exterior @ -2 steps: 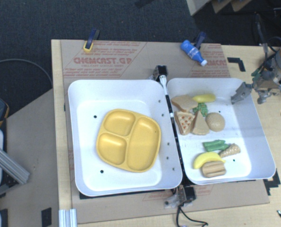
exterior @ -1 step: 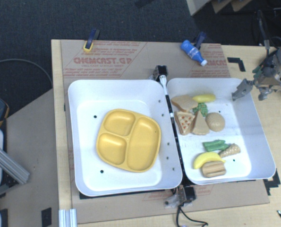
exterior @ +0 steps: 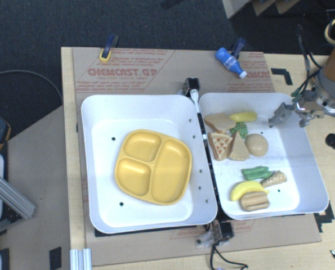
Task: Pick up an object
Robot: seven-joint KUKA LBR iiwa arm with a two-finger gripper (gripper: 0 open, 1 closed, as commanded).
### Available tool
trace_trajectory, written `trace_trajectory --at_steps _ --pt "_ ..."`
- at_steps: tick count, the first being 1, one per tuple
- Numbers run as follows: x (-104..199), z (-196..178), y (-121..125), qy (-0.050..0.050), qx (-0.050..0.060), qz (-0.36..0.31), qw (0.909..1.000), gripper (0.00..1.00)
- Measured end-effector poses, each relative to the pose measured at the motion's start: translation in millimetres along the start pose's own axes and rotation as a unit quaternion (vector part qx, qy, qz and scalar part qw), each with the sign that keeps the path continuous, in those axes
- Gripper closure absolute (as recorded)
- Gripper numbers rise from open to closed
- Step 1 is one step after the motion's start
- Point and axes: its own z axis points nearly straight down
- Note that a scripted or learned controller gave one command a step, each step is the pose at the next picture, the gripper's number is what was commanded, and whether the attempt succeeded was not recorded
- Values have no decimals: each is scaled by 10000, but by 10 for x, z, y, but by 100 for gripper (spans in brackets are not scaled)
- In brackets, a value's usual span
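Gripper (exterior: 289, 116) hangs over the right bin (exterior: 308, 167), near its top right corner, w/ nothing between the fingers; can't tell if they're spread or closed. Toy food sits in the left half of that bin, apart from the gripper: lemon (exterior: 243, 117), bread slice (exterior: 217, 122), sandwich (exterior: 219, 145), potato (exterior: 257, 145), green beans (exterior: 256, 173), banana (exterior: 248, 189), hot dog (exterior: 254, 202). Left bin (exterior: 94, 151) has a yellow divided plate (exterior: 153, 166).
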Motion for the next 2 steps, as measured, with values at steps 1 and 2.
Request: trace_trajectory --at_steps 1,2 --pt "41 434 -22 0 0 -1 10000 0" --pt "66 762 28 14 -66 -6 10000 0"
